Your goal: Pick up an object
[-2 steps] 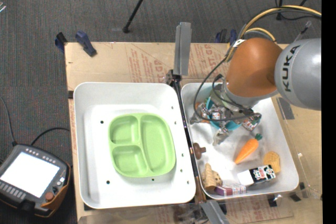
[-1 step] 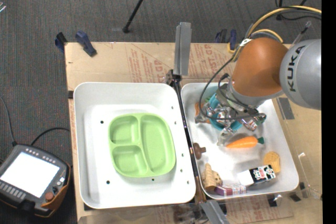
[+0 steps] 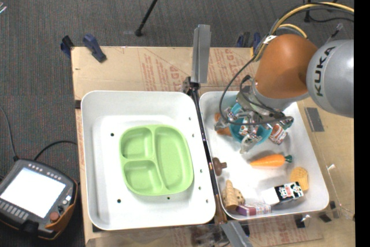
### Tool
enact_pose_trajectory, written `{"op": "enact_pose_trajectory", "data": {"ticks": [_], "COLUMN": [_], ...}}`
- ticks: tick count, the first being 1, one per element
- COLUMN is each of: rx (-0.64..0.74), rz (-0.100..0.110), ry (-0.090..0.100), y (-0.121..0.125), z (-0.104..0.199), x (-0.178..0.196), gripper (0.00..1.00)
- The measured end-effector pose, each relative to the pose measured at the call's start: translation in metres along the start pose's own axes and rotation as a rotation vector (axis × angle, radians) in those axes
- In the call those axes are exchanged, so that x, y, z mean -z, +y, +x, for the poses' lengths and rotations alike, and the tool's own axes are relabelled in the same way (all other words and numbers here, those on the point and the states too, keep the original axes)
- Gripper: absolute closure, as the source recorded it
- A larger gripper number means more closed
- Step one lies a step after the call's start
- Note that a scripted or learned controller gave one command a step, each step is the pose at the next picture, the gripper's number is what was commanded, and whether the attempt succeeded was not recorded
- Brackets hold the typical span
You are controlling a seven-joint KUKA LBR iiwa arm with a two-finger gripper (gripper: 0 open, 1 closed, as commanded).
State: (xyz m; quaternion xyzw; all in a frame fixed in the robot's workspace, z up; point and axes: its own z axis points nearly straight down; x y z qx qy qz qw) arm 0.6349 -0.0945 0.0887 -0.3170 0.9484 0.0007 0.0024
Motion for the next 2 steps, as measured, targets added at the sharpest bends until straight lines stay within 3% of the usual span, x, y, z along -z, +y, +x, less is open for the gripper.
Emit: {"op": "enact_pose_trajectory", "data": {"ticks": [1, 2], "rx": [0.095, 0.035], "rz": [0.0, -0.002], "ry": [-0.001, 0.0], "y": [-0.011, -0.026], "z": [0.011, 0.006], "x": [0.001, 0.0], "gripper": [0.0, 0.0]}}
